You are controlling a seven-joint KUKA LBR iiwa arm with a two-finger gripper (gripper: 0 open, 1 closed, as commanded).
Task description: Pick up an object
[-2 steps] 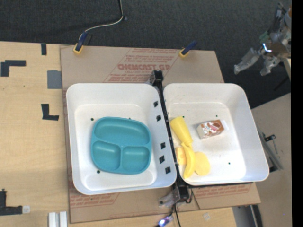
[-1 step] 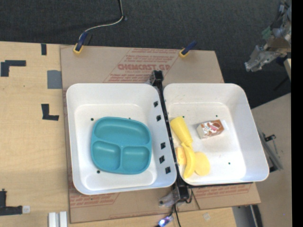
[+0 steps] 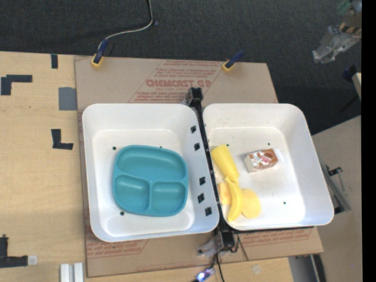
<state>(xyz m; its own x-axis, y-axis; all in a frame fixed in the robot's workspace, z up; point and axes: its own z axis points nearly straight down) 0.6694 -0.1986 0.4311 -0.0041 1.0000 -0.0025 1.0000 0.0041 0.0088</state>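
The right bin [image 3: 294, 119] holds a long yellow piece [image 3: 225, 162] against its left wall. A rounder yellow lump [image 3: 242, 202] lies just below that piece. A small red-and-white packet [image 3: 261, 160] rests near the bin's middle. In the left bin [image 3: 94, 122] lies a teal divided plate [image 3: 150, 180]. My gripper [image 3: 330, 46] hangs blurred at the top right corner, over the dark floor and well beyond the right bin's far corner, touching none of the objects.
The bins sit on a cardboard sheet [image 3: 176, 81] held by two blue-and-yellow clamps [image 3: 101, 53] at its far edge. A black divider bar [image 3: 202, 157] runs between the bins. A cable [image 3: 147, 10] crosses the dark floor behind.
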